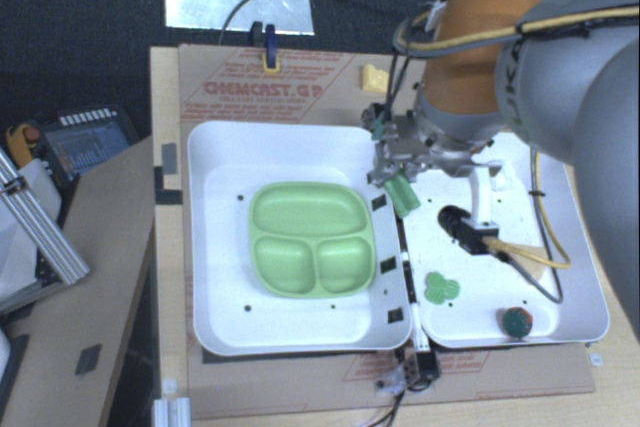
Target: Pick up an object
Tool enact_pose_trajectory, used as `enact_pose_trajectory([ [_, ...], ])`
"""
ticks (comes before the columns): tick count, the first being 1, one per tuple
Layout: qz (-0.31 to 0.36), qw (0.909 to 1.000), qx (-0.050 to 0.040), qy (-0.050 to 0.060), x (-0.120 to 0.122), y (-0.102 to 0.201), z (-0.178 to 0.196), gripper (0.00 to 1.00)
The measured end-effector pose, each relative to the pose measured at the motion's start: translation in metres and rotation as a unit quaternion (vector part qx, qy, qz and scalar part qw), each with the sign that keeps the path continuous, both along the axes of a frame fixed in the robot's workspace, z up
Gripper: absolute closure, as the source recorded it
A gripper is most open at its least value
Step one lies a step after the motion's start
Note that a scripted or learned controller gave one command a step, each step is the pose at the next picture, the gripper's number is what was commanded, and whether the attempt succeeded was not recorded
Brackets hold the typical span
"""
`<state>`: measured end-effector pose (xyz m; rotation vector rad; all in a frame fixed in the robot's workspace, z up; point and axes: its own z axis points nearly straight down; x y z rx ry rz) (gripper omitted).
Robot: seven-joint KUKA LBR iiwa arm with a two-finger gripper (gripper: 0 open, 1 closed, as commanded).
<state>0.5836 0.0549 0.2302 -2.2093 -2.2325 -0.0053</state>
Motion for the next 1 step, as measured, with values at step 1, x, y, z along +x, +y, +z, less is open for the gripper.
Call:
enact_pose_trajectory([
  [1,0.0,1.0,-0.0002,0.001,-0.0083,0.0527,-0.0098,1.0],
])
